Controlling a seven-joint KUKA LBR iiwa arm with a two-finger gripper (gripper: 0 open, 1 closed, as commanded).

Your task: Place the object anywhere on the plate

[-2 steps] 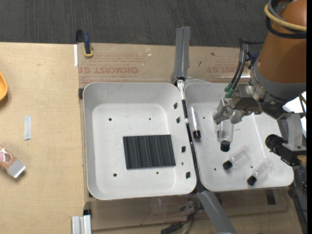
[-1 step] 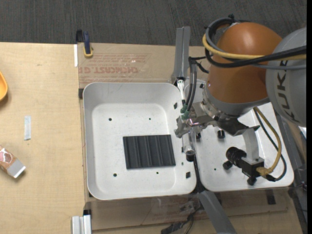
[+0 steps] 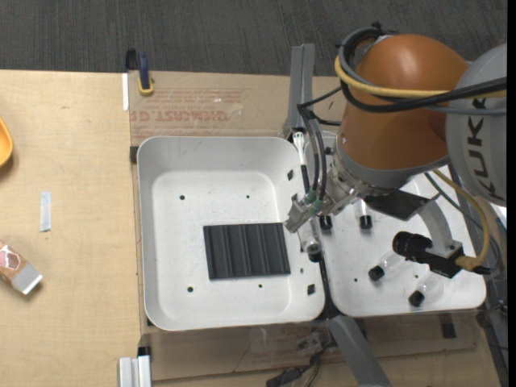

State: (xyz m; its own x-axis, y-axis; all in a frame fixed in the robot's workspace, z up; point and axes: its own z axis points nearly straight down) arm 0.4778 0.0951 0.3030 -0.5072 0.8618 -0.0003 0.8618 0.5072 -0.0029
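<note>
A dark grey ribbed plate (image 3: 246, 250) lies flat on the floor of the left white bin (image 3: 161, 297), toward its right half. Several small black pieces lie in the right bin (image 3: 459, 297): one (image 3: 376, 273) mid-floor, one (image 3: 416, 298) near the front wall, one (image 3: 365, 222) further back. Two more (image 3: 326, 224) (image 3: 313, 251) sit close to the wall between the bins. My gripper (image 3: 306, 212) hangs low over that shared wall, just right of the plate's upper right corner. The wrist hides what lies directly beneath it.
The orange band and grey arm (image 3: 403, 103) cover the back of the right bin. On the bench to the left lie a small white strip (image 3: 45, 211) and a wrapped item (image 3: 18, 270). A clamp (image 3: 143, 72) stands behind the left bin.
</note>
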